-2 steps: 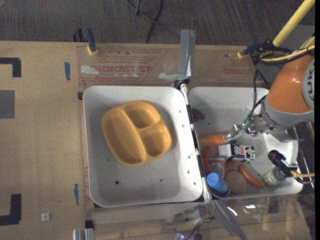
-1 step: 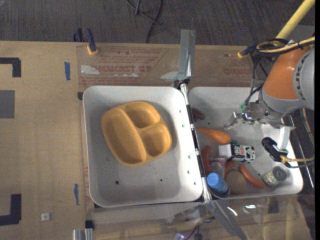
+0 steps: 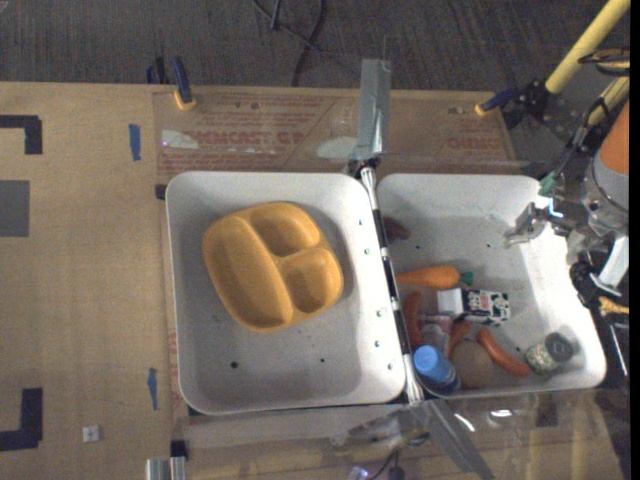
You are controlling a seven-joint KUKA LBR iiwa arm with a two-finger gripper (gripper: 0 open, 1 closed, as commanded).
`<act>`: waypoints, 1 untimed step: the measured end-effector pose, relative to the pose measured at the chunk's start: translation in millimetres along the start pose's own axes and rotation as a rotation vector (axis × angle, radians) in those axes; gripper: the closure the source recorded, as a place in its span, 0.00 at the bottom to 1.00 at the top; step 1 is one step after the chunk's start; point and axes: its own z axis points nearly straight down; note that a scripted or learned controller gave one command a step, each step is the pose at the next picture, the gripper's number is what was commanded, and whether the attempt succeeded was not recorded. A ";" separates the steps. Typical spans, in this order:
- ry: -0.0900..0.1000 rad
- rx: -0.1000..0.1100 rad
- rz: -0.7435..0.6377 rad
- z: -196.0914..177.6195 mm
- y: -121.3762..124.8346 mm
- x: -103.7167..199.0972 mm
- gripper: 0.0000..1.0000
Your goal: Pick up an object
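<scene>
Gripper (image 3: 527, 224) at right bin's (image 3: 440, 194) far right, holding nothing seen — opening can't be told; carrot (image 3: 432, 277), carton (image 3: 486, 306), bottle (image 3: 434, 366) crowd the near-left corner — risk: a descent clipping neighbours, grabbing none.

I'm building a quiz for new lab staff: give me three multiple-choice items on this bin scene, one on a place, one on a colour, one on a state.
1. Where does the divided plate lie?
A. left bin
B. right bin
C. bare bench

2. What colour is the bottle cap?
A. red
B. blue
C. green

3. How does the carrot lie?
A. standing upright
B. flat in the right bin
C. on the plate

Key: 1 A, it rests inside the left bin. 2 B, the round cap is blue. 3 B, it lies flat near the divider.
</scene>
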 end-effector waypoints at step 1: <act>0.002 -0.001 0.004 108.1 -8.4 59.9 0.00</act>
